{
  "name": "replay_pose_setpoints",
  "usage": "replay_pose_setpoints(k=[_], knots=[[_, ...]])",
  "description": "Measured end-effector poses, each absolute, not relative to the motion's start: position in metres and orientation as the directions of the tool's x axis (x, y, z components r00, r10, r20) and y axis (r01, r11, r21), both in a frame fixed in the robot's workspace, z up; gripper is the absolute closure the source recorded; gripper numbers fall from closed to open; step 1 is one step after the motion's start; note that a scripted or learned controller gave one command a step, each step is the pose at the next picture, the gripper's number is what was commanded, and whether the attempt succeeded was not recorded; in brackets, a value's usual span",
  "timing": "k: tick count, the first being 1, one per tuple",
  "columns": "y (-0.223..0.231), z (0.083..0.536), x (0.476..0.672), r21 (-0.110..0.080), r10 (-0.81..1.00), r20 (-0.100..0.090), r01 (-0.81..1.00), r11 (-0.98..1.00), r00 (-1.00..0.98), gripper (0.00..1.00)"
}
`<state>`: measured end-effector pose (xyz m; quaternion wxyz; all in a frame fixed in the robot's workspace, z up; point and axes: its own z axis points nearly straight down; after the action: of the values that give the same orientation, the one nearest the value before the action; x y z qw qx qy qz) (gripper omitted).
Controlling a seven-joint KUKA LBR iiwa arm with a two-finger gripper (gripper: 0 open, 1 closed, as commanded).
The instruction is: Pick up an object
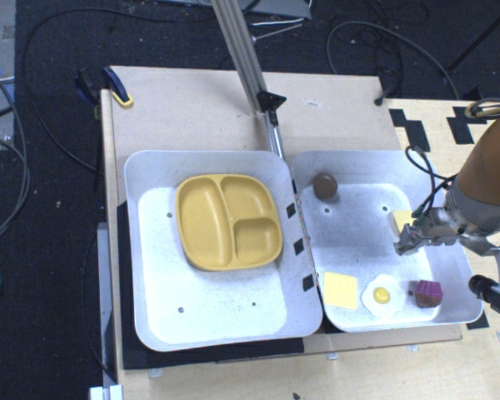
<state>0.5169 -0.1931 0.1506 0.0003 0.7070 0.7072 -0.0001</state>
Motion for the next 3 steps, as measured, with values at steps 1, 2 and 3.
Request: replay_pose_setpoints(k=[1,2,3], knots=[[-0.189,0.213,0.520,0.007,1.000,-0.003,1.000,0.003,-0.003,1.00],[-0.189,0.267,0.522,0.006,1.000,-0.003,1.000,0.003,-0.003,1.00],[-0.137,0.262,0.526,0.000,1.000,0.001,1.000,0.008,-0.008,1.00]])
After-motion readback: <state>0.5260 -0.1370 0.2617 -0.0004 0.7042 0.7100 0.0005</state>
